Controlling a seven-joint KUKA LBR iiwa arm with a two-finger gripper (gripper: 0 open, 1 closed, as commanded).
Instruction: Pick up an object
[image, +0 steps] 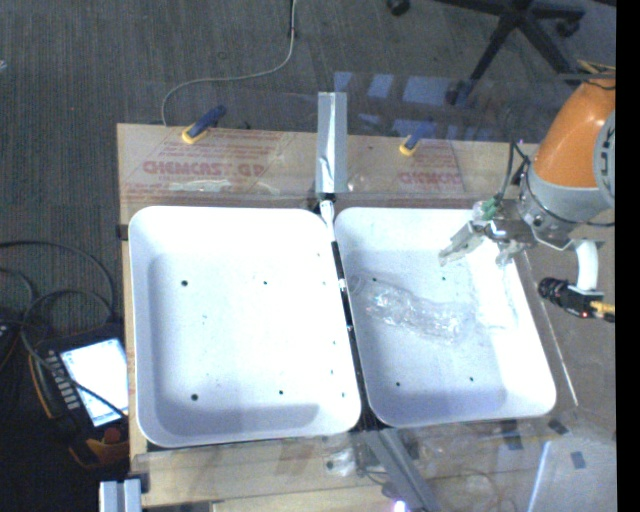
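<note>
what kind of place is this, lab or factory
Most likely a robotics lab: a robot arm reaches over two white bins on a clamped wooden bench, with loose cables and office-chair legs on carpet.

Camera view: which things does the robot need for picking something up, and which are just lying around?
For the job:
- gripper, above the right bin
- clear crumpled plastic item, lying in the right bin
- right bin

Just lying about:
- left bin
- two yellow-and-blue clamps on the bench's far edge
- tablet on the floor
- cables
</note>
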